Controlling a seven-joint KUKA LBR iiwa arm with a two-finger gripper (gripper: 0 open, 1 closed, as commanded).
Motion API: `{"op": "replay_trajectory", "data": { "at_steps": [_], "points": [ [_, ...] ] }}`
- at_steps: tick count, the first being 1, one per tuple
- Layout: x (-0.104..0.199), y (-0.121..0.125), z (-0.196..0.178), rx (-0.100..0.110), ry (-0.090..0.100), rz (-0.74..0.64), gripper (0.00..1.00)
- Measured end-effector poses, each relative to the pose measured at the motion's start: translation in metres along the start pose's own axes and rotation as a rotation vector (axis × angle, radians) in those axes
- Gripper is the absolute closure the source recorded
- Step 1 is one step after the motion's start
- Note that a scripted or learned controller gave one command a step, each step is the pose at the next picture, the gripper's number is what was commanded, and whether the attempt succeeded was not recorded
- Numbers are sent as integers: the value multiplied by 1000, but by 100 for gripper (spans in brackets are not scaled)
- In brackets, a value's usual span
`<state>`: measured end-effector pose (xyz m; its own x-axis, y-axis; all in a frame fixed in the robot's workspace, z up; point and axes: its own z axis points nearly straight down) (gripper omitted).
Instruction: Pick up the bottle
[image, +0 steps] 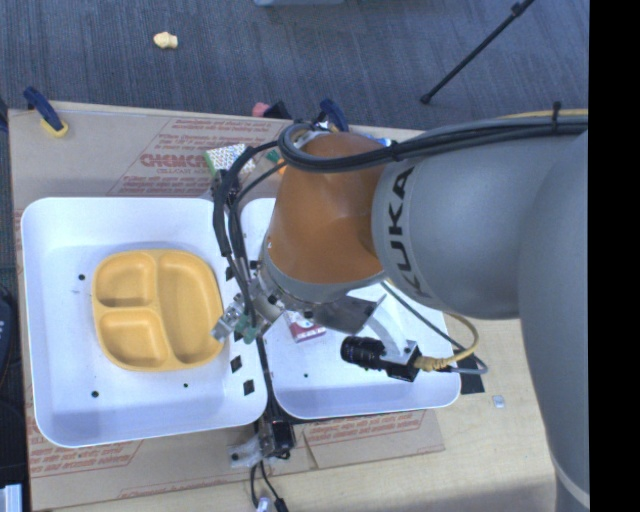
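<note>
Bottle location cannot be told for certain. A small red-and-white item (306, 331) peeks out from under the robot's wrist in the right bin (360, 398), close to that bin's left wall. Too little of it shows to say whether it is the bottle or what its label says.

The gripper (235, 325) hangs low over the seam where the two white bins meet, just beside the red-and-white item and touching or nearly touching the edge of a yellow plate (155, 305). Whether the gripper is wide, narrow or holding anything cannot be told, since the wrist hides it from above.

The arm (480, 220) reaches in from the right and covers most of the right bin. Its orange band (320, 215) sits above the wrist, and the black letters "UKA" of the KUKA name read sideways along the grey shell. Black cables (232, 215) loop around the band and run down to the wrist. A black plug (372, 352) with a yellow lead lies beside the wrist.

The yellow plate has three compartments and lies flat in the middle of the left bin (50, 300).

Both bins rest on brown cardboard (150, 150) printed in red, with letters that read "CHEMC" before the bin rim cuts them off. Blue clamps (45, 110) grip the cardboard's far edge. A small yellow scrap (165, 40) lies on the dark carpet beyond.
</note>
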<state>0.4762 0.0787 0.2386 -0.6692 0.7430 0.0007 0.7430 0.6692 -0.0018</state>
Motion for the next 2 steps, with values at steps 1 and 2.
{"op": "replay_trajectory", "data": {
  "at_steps": [1, 2],
  "points": [
    [-14, -11, -36, -2, -3, -197, 100],
    [39, 35, -2, 2, 1, -543, 100]
  ]
}}
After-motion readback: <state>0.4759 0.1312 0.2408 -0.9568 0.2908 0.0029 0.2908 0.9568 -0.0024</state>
